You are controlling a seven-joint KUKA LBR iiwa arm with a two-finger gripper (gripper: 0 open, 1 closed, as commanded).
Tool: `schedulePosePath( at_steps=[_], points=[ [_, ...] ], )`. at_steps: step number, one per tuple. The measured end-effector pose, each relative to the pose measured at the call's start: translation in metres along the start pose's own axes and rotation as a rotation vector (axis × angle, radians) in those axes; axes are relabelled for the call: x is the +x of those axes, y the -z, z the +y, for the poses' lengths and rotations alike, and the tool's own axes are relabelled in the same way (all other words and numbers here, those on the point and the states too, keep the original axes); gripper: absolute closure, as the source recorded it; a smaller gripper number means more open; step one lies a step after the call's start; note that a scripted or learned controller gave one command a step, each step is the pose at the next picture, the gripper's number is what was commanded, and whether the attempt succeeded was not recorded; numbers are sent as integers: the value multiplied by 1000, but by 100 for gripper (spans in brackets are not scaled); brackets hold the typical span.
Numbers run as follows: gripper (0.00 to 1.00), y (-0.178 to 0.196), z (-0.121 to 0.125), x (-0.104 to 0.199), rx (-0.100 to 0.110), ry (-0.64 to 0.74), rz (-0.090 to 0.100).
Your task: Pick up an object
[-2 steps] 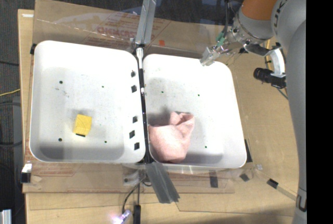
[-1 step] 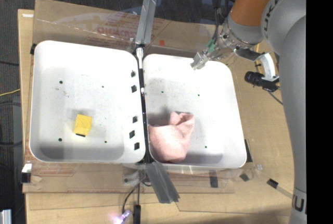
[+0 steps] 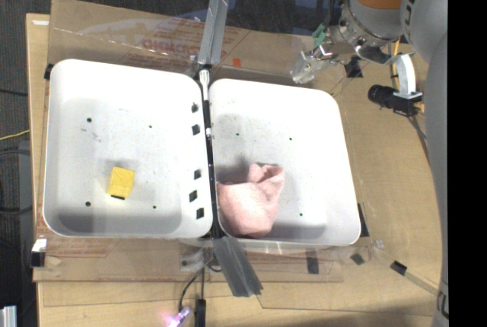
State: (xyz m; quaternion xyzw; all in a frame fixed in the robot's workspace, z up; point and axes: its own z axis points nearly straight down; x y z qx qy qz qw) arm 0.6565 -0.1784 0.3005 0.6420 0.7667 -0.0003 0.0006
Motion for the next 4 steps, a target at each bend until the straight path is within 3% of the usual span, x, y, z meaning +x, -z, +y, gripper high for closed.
schedulePosePath(
  at_steps=[1, 2, 3, 4],
  points=[
    [0, 0, 0, 0, 1, 0, 0],
    [0, -13, -1, 66, 3, 132, 3],
    [0, -25, 3, 91, 3, 117, 1],
    [0, -167, -21, 62, 6, -24, 3]
  ],
)
